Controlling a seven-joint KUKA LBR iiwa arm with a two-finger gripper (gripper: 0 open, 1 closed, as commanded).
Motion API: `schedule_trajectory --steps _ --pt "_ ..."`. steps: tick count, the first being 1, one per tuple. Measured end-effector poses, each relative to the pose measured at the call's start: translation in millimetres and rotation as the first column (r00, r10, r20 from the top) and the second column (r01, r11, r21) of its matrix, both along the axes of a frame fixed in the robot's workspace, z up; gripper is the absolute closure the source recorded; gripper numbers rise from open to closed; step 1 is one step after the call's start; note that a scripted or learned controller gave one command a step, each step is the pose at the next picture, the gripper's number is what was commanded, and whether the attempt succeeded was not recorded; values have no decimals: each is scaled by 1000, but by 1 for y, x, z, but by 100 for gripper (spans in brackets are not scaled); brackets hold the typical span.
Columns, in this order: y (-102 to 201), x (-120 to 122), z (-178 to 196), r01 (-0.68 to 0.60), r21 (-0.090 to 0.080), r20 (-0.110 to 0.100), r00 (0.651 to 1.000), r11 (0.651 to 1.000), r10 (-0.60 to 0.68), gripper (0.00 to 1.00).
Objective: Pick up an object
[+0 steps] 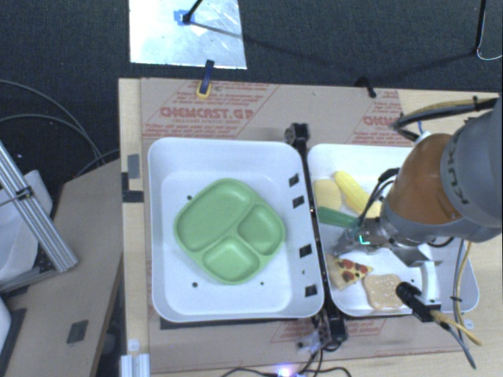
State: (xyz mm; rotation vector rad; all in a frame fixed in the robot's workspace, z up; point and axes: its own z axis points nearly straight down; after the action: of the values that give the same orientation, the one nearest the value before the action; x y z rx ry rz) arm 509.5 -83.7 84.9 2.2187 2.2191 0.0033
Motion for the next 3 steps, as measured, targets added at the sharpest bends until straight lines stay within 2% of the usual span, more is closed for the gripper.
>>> schedule_trajectory --steps 1,2,3 --pt "0 34 38 -4 0 2 1000 1000 4 0" --pt "-74 49 -2 4 -2 -3 1000 1000 -4 0" --pt "-128 -27 -1 7 -1 -7 1000 1000 -7 0"
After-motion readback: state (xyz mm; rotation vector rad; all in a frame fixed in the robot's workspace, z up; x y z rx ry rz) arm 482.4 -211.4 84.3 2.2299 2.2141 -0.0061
